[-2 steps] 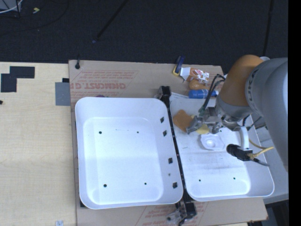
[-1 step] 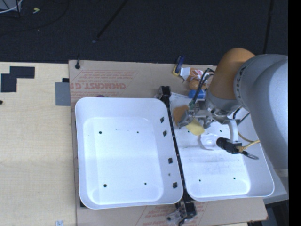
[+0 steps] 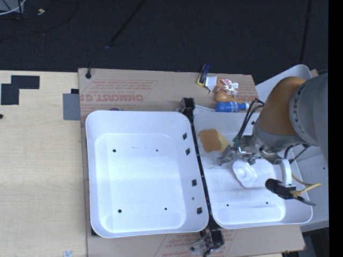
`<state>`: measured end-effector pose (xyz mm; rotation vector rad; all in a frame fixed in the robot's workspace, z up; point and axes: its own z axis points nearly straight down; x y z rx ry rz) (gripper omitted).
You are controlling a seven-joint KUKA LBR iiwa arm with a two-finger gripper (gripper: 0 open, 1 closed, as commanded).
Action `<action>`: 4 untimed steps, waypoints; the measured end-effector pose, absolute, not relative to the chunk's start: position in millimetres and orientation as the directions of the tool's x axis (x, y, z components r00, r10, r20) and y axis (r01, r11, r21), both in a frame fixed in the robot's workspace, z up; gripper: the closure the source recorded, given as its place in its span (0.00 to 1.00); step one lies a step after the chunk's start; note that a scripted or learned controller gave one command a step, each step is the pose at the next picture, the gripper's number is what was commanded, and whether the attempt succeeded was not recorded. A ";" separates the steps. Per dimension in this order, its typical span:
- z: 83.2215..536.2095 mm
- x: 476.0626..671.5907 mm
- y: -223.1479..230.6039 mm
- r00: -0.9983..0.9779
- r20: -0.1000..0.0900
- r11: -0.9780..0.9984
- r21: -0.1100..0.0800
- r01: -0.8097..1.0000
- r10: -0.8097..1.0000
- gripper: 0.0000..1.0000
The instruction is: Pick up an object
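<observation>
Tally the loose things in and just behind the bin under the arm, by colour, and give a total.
Tan: 1, the spongy block
White: 1, the white lump
Blue: 1, the blue tube
Orange with red and white: 1, the orange bundle, too small to identify
Blue and yellow: 1, the small clip
Total: 5
</observation>
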<state>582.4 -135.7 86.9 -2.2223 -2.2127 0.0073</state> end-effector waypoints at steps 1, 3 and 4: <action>87.6 570.6 -174.1 0.003 -0.001 -0.003 -0.004 1.000 1.000 0.00; 86.7 549.8 -144.4 0.003 0.004 -0.003 -0.008 1.000 1.000 0.00; 88.1 647.3 -97.4 -0.006 0.002 0.006 0.005 1.000 1.000 0.00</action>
